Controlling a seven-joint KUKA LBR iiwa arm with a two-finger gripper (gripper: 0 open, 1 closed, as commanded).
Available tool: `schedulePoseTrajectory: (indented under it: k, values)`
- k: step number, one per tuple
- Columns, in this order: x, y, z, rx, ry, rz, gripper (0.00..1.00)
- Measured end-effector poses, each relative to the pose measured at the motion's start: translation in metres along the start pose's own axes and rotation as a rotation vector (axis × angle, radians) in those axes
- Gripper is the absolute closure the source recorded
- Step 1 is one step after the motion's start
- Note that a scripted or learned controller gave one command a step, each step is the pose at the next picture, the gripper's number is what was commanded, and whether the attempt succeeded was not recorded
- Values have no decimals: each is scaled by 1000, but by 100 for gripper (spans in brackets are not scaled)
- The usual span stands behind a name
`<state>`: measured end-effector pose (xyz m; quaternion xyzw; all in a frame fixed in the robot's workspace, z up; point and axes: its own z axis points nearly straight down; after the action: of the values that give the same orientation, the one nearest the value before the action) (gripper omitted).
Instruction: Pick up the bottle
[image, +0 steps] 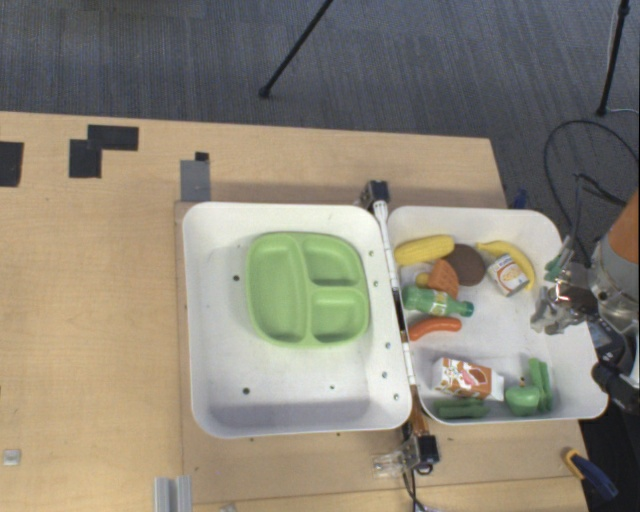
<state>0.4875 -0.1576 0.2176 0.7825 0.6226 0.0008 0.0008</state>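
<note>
Grey metal hand (556, 300) hovers over the right bin's (560, 235) right side, grasping nothing I can see; its grip state I cannot tell. Green bottle (437, 303) lies well apart by the left wall, so approach low along its length, minding the carrot (434, 326) touching below and brown food (443, 276) above

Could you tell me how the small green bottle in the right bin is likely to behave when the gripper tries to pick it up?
The green bottle lies on its side, so its round body may roll if nudged. It looks like smooth, hard toy plastic, probably light and somewhat slippery. It rests close against the red sausage and the brown piece, so closing fingers could jostle those. The gripper sits well to its right.
</note>
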Motion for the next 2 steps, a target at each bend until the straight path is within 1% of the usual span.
schedulePoseTrajectory:
  k: [1,2]
  values:
    - [-16,3,12,1,0,-8,100]
    - [-32,7,19,0,-1,154,100]
